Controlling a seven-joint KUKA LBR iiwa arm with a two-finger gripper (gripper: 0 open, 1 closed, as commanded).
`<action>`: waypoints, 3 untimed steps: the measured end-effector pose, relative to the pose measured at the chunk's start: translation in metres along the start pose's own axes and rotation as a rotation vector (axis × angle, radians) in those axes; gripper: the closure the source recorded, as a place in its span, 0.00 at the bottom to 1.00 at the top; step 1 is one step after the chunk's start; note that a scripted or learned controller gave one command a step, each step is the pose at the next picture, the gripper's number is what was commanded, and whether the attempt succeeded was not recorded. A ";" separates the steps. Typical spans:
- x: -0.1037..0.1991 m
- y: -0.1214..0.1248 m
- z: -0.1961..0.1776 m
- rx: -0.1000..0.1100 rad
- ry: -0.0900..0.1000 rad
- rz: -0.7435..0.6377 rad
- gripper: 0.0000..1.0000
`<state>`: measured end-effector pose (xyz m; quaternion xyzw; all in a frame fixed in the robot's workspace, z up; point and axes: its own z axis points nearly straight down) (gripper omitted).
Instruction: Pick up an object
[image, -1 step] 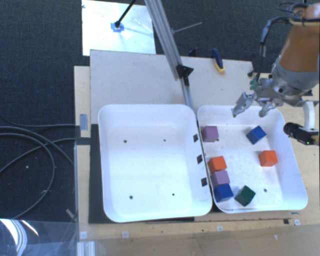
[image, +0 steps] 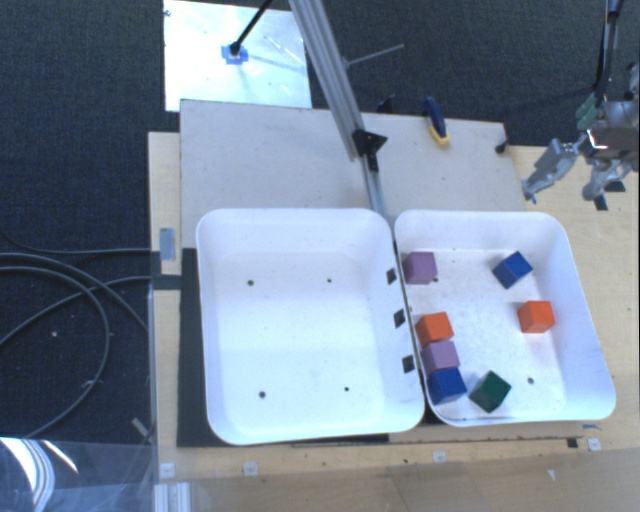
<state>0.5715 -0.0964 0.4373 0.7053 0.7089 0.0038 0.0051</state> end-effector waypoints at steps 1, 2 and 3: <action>-0.051 0.057 0.051 0.011 -0.001 0.007 0.00; -0.026 0.087 0.140 0.017 0.003 -0.001 0.00; 0.024 0.028 0.221 0.022 0.005 -0.002 0.00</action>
